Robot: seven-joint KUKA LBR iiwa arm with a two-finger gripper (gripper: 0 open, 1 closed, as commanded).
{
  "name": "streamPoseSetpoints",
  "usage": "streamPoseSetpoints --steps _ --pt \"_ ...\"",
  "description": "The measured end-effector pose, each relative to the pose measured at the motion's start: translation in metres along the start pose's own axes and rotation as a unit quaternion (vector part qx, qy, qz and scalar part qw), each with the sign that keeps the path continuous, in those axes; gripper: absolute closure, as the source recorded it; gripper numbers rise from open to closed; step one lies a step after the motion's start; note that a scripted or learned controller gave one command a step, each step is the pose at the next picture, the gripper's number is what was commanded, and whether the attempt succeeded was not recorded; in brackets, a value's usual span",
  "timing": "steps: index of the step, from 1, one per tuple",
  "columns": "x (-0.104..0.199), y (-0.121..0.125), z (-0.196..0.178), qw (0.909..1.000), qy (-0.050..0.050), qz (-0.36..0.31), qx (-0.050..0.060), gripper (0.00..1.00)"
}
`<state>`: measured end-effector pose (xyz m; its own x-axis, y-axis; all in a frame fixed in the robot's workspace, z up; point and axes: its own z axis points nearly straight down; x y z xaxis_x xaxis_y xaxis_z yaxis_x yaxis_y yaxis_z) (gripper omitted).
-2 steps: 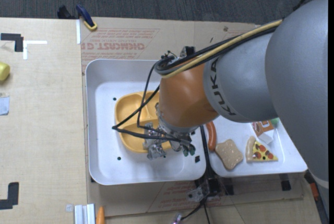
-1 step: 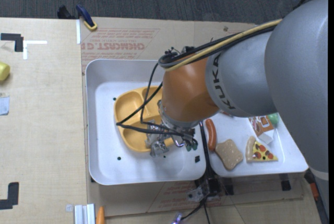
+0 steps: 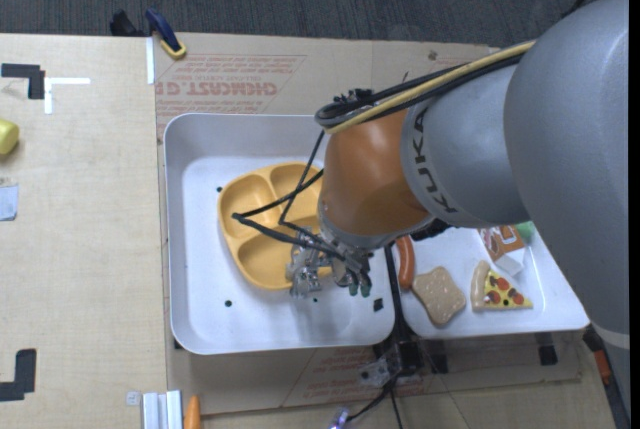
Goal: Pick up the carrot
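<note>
Big grey arm up close, at three o'clock. Gripper low at five o'clock edge of yellow plate; clenched or released, cannot tell. Carrot maybe hidden under arm. Could grab plate rim, or nothing.

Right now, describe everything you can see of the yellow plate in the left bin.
The yellow plate is a rounded, divided dish that looks like plastic, with raised ridges splitting it into compartments. It lies flat on the floor of the left bin, toward its right side. The arm hides its right part, and the gripper hangs at its lower edge.
</note>
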<state>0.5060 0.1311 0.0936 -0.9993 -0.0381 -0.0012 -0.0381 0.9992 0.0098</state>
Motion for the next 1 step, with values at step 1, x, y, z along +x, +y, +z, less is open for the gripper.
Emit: streamPoseSetpoints --steps 1 --pt "-0.0053 0.0778 -0.0513 0.9996 0.000 -0.029 0.004 1.00"
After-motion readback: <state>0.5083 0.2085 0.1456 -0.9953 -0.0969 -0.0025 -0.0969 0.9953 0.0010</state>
